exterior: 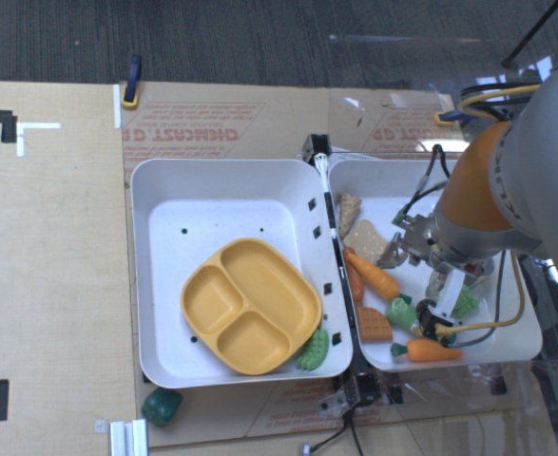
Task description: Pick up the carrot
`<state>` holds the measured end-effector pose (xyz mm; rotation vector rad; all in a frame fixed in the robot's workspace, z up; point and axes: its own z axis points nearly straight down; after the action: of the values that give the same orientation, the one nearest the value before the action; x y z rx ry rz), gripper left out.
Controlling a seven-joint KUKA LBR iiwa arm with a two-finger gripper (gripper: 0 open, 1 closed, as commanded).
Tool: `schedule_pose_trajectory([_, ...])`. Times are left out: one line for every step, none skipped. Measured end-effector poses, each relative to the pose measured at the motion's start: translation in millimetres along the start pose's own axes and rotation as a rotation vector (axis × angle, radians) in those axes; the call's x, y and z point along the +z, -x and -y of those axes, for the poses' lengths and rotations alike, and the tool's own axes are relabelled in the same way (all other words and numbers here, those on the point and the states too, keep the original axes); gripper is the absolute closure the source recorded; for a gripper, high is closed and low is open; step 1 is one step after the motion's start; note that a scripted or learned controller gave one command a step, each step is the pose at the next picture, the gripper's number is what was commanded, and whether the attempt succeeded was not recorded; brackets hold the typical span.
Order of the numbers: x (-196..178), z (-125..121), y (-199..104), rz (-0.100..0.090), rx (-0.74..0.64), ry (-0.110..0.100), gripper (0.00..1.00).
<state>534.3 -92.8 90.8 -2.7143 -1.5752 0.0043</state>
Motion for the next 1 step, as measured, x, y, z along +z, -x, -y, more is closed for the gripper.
schedule_pose_trajectory([0.0, 23.4, 12.3, 0.001, 0.082, -0.001, 0.00])
